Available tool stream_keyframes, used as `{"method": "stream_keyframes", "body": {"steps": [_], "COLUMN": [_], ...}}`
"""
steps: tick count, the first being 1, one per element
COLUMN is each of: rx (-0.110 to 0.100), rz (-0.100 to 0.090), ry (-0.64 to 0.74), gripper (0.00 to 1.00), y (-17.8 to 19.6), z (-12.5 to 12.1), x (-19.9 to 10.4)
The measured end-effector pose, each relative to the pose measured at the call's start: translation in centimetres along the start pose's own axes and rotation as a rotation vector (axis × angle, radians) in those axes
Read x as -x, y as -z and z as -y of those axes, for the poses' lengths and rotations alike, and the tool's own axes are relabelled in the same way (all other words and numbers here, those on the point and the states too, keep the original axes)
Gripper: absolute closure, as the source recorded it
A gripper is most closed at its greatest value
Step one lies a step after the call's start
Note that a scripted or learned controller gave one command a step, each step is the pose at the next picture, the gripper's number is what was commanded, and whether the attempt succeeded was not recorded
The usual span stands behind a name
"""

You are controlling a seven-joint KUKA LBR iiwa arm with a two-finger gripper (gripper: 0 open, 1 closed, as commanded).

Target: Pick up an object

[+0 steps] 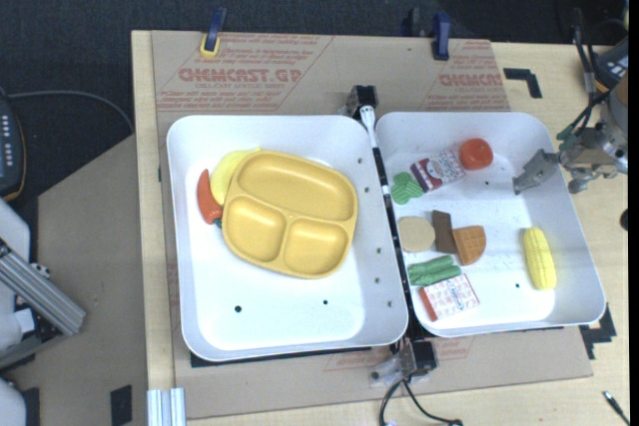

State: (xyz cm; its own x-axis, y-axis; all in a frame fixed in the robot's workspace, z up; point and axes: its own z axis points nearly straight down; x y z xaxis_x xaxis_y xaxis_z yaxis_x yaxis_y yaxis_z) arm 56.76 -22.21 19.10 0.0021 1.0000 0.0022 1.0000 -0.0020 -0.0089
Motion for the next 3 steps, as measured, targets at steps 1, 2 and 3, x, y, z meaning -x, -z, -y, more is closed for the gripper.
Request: {"method": "stream_keyframes", "body": {"steps": [1,2,3], "rx": [0.010,0.003,0.002], "rz": [0.003,-0.001,-0.001], "ry": [0.002,0.002,0.002], "gripper": [0.00,0.00,0.00], "y": [0.5,-4.7,-10.0], "z": [-0.3,0.6,0.6], "x": [0.0,-0.7,-0.9]}}
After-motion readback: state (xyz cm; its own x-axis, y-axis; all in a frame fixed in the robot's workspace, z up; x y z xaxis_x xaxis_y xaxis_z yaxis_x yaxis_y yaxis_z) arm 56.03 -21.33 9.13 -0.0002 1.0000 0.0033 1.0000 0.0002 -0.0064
